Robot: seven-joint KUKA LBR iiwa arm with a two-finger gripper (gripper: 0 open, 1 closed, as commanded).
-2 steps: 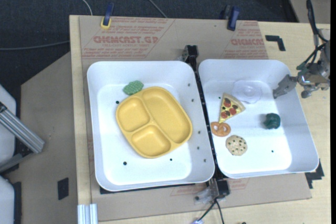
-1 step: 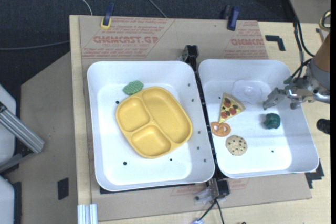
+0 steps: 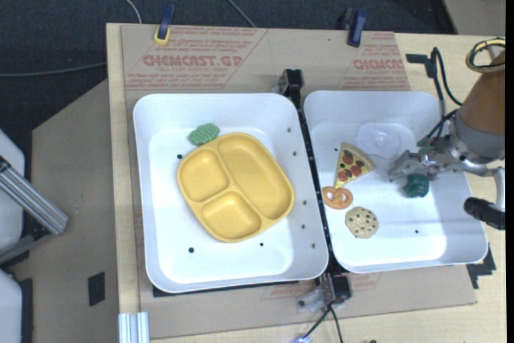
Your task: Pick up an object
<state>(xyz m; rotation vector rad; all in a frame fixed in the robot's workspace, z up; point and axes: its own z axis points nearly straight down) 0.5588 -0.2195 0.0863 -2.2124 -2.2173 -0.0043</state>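
gripper (image 3: 411, 169) low in right bin (image 3: 385, 253) | dark green object (image 3: 416, 186) touching just below fingertips | grip state: can't tell

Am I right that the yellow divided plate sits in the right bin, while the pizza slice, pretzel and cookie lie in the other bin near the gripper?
Not quite: the camera view shows the yellow divided plate in the left bin. The pizza slice, pretzel and cookie lie in the right bin, where the gripper is.
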